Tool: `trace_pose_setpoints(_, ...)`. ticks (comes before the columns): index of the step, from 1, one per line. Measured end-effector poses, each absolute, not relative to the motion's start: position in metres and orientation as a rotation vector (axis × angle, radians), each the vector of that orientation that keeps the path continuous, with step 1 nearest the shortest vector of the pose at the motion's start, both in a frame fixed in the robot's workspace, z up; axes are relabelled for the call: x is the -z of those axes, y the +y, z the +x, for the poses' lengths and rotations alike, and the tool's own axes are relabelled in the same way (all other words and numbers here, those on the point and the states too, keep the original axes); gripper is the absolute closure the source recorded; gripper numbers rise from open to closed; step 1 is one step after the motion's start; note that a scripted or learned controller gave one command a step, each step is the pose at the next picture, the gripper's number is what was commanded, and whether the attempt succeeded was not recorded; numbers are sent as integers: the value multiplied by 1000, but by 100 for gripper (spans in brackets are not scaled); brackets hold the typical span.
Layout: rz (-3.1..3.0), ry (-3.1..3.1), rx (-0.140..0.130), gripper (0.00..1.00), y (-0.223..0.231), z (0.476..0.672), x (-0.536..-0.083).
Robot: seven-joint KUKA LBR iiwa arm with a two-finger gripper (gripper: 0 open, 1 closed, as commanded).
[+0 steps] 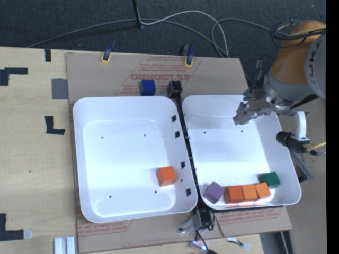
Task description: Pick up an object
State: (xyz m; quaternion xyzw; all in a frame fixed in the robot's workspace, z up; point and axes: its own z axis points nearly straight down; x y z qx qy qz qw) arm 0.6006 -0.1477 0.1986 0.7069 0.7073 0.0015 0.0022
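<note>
An orange cube [166,175] lies in the left bin [90,115], toward its near right corner. Along the near wall of the right bin [222,102] sit a purple block [213,192], two orange blocks [233,194] [249,193], a lighter orange block [262,191] and a green block [270,180]. My gripper [243,115] hangs over the far right part of the right bin, well away from the blocks, with nothing seen between its fingers.
A blue cube [148,87] rests on the cardboard behind the left bin. A black clamp strip [183,142] runs between the bins. Cables trail across the dark floor at the back. The grey arm [296,73] enters from the right.
</note>
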Motion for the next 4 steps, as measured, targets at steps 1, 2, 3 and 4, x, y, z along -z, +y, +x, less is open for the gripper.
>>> trace_pose_setpoints(1,2218,2219,-5,100,-144,600,-261)
trace_pose_setpoints(2,2220,2221,-2,100,-144,601,-288)
trace_pose_setpoints(3,2217,2228,0,100,-82,600,-280)
trace_pose_setpoints(4,2219,2227,1,100,-36,598,-261)
